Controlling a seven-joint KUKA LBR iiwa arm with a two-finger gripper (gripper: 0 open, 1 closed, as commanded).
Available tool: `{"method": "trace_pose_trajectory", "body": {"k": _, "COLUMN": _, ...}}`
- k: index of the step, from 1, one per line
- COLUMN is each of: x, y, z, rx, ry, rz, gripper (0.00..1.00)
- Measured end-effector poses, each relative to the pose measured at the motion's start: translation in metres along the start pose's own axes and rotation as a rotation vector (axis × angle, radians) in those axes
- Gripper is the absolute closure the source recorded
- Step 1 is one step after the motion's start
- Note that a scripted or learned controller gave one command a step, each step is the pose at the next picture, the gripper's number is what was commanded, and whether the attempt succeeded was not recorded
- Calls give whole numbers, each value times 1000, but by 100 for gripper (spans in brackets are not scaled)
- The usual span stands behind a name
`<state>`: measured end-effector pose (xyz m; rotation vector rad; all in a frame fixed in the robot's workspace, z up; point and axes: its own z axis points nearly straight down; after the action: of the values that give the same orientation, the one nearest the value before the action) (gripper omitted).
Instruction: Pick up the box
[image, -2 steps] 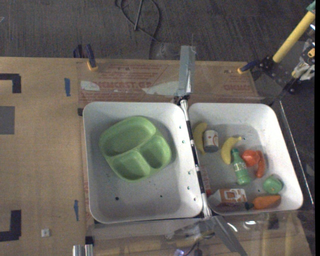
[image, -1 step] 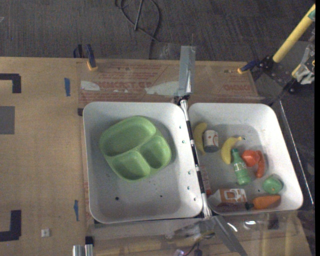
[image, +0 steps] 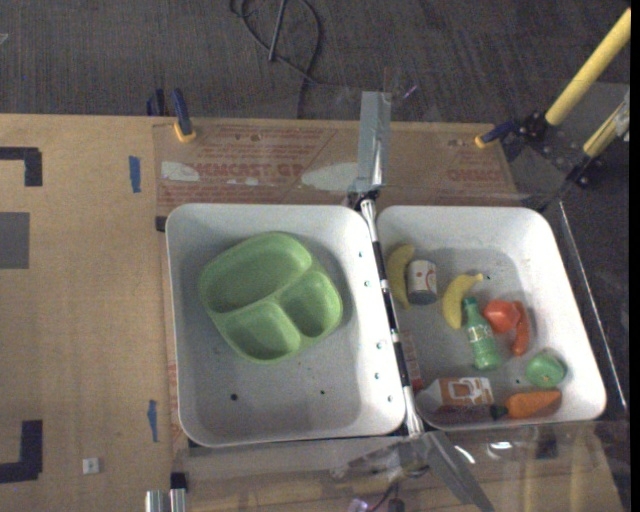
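Where the right bin (image: 560, 250) nears its front edge, orange-and-white box (image: 462, 391) lying flat, beside carrot (image: 531, 403), end effector state unknowable.

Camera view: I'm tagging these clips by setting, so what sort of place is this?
Probably a robotics lab bench set up for picking trials: two white bins sit side by side on a cardboard-covered bench, one holding a green divided plate, the other toy food and a small box.

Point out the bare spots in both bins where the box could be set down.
Left bin: bare floor below the green tray, along its near wall, and a strip on the tray's right. Right bin: bare at the far right corner, above the bananas. Crowded around the bottle, box and carrot.
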<state>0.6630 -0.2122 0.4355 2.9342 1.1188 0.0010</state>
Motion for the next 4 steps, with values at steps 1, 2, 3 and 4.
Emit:
{"method": "trace_pose_trajectory", "body": {"k": 1, "x": 2, "y": -1, "z": -11, "rx": -3, "ry": 0, "rz": -4, "gripper": 100}}
{"method": "trace_pose_trajectory", "body": {"k": 2, "x": 0, "y": -8, "z": 0, "rx": 5, "ry": -2, "rz": 135, "gripper": 100}}
{"method": "trace_pose_trajectory", "body": {"k": 3, "x": 2, "y": -9, "z": -11, "rx": 3, "ry": -1, "rz": 132, "gripper": 100}}
{"method": "trace_pose_trajectory", "body": {"k": 4, "x": 3, "y": -9, "z": -21, "rx": 0, "ry": -1, "rz": 128, "gripper": 100}}
